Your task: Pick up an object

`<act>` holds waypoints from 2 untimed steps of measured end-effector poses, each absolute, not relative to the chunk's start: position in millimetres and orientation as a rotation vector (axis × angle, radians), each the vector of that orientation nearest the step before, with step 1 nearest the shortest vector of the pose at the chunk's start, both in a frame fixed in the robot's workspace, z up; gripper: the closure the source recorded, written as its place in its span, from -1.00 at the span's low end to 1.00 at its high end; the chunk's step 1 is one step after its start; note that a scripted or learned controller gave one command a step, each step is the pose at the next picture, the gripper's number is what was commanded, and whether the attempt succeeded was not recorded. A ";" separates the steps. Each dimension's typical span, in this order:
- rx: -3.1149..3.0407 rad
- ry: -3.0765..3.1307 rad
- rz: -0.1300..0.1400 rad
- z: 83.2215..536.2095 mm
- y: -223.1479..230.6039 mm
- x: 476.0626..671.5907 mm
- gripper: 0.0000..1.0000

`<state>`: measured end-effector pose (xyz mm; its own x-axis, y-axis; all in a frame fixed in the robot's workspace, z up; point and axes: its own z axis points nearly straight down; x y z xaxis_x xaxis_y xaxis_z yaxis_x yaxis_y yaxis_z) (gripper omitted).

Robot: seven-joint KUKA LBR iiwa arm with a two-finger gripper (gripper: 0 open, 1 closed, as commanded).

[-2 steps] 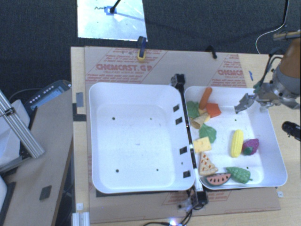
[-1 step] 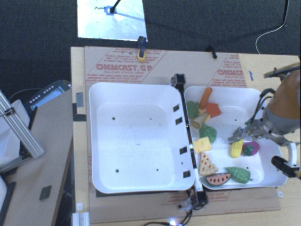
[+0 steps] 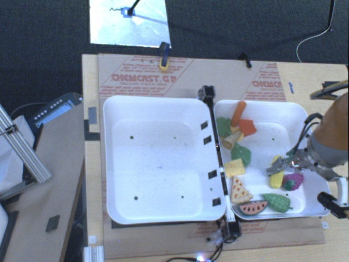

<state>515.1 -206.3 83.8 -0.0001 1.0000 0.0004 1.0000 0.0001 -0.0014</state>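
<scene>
Inside right bin [image 3: 297, 111]: toy foods along left wall; jaws [image 3: 278, 166] over corn [image 3: 277, 178], grip state unclear

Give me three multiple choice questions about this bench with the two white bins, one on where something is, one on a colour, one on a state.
1. Where does the watermelon slice lie?
A. near corner of the right bin
B. middle of the left bin
C. on the bench outside both bins

2. What colour is the carrot?
A. blue
B. orange
C. white

3. Where is the claw right now?
A. parked over the left bin
B. raised outside both bins
C. low in the right bin among the toys

Answers: 1 A, the slice sits by the right bin's near edge beside the pizza slice. 2 B, it is plainly orange. 3 C, the claw is down by the yellow piece and purple piece.
</scene>
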 end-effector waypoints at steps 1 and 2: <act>-2.222 -2.226 -0.002 95.1 -206.8 517.6 1.00; -2.206 -2.240 -0.010 84.4 -106.4 580.0 1.00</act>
<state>580.0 -106.4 84.4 -0.0150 0.9999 0.0030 0.9999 0.0150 0.0062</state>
